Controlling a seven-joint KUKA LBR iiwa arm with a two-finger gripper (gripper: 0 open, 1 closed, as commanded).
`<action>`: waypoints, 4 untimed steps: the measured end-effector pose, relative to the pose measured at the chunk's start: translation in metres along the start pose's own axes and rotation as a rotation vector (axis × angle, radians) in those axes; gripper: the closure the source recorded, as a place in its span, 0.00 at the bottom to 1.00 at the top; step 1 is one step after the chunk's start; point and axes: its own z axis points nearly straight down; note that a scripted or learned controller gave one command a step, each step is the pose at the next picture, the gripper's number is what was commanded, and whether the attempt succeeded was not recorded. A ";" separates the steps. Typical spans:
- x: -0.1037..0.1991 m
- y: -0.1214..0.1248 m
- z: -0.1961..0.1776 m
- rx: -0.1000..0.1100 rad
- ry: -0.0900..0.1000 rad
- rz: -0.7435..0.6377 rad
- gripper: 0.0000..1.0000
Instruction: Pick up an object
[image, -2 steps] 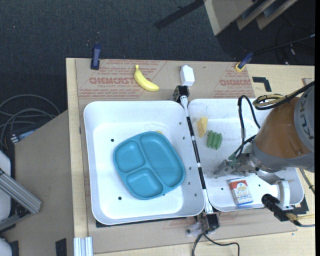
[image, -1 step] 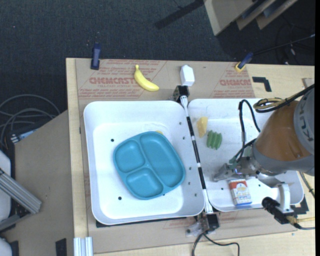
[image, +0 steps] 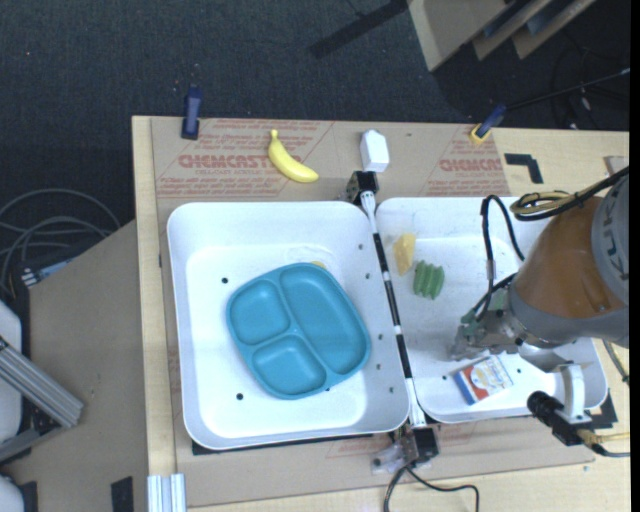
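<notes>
Approach stage of a pick. My arm (image: 575, 270) reaches in from the right, over the right-hand bin (image: 450, 215), and my pincer (image: 478, 338) sits low over that bin's floor, just above and to the left of a small flat card or packet (image: 482, 380) printed in white, red and blue. From this slant I cannot tell how far the pincer is open, and nothing can be seen held in it. The packet seems the likeliest target; the other candidates, a green ridged piece (image: 429, 279) and a pale yellow piece (image: 404, 252), lie farther up the same bin. The left-hand bin (image: 200, 300) holds a blue divided tray (image: 296, 329), and a yellow banana (image: 290, 161) rests on the bench beyond the bins. The next move, I judge, calls for centring over the packet, which lies flat and offers little edge to pinch, then a straight descent before closing.
</notes>
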 end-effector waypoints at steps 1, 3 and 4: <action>-0.026 0.032 -0.070 -0.002 -0.001 -0.001 1.00; 0.032 0.070 -0.100 0.000 0.000 -0.003 0.00; 0.012 0.084 0.009 0.001 0.000 -0.001 0.00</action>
